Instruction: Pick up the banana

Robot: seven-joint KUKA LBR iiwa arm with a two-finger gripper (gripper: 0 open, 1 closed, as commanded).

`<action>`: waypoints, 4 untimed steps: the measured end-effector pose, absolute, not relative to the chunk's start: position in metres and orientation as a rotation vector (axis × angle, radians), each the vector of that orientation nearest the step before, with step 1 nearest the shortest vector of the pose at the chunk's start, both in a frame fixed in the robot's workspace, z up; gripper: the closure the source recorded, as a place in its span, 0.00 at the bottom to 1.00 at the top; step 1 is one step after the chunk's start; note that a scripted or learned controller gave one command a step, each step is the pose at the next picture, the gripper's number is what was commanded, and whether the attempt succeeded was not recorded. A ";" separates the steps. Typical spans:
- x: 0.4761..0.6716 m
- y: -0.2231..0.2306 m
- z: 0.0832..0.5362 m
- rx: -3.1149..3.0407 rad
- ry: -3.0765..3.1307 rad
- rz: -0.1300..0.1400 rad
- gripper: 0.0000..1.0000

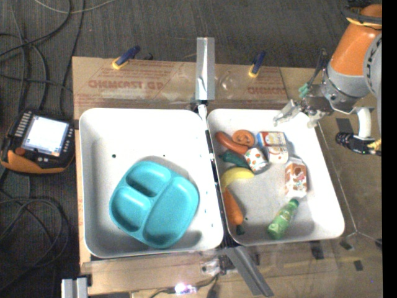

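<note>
The banana (237, 176) lies in the right bin (329, 207), close to its left wall, between a green item and a carrot (233, 208). I see the gripper (291, 112) hovering over that bin's far right edge, well apart from the fruit, fingers spread with nothing between them.

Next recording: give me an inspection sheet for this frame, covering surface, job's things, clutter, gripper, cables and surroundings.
Surface: bench with left bin and right bin side by side.
Job's things: banana lies in the right bin near its left wall, untouched.
Clutter: right bin also holds a carrot, green bottle, sausage and small cartons; a teal divided tray lies in the left bin.
Gripper: gripper above the right bin's far edge, apart from the banana, holding nothing.
Cables: dark cables on the floor, left.
Surroundings: handheld pendant left of the bench; clamps on the far board.
</note>
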State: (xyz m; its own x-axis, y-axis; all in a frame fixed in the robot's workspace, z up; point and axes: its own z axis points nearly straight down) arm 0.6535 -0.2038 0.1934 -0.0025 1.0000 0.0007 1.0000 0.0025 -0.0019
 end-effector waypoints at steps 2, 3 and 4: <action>0.594 -0.115 0.101 -2.296 -2.200 -0.028 0.00; 0.594 -0.116 0.111 -2.297 -2.197 -0.029 1.00; 0.593 -0.116 0.110 -2.296 -2.196 -0.028 0.00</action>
State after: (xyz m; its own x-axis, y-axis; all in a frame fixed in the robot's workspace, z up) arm 0.5934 -0.1158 0.1102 0.0445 0.9989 -0.0118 0.9983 -0.0440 0.0377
